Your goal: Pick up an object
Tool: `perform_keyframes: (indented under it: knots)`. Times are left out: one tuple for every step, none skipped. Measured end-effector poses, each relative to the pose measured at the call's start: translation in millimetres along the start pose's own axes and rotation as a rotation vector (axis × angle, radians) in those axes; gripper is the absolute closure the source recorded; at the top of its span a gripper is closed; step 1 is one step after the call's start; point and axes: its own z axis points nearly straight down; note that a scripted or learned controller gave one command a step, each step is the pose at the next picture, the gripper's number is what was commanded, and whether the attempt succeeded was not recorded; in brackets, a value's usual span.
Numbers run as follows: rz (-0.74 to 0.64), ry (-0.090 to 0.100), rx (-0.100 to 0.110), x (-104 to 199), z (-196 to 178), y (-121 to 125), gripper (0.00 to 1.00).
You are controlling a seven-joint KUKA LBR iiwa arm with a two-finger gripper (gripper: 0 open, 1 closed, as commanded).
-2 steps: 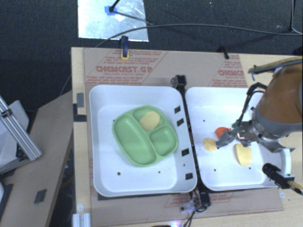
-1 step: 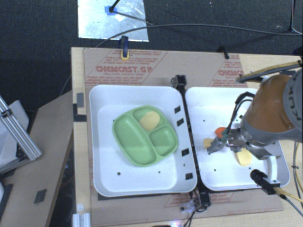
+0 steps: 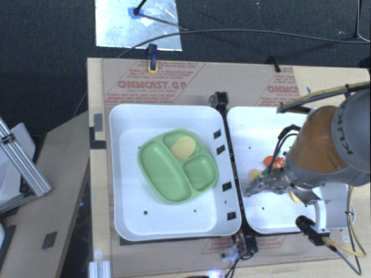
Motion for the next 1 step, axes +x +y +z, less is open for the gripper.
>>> perform_keyframes:
  knots:
    - [0.0, -0.002, -0.006, -0.5, -13.0, 1.6, 1.0]
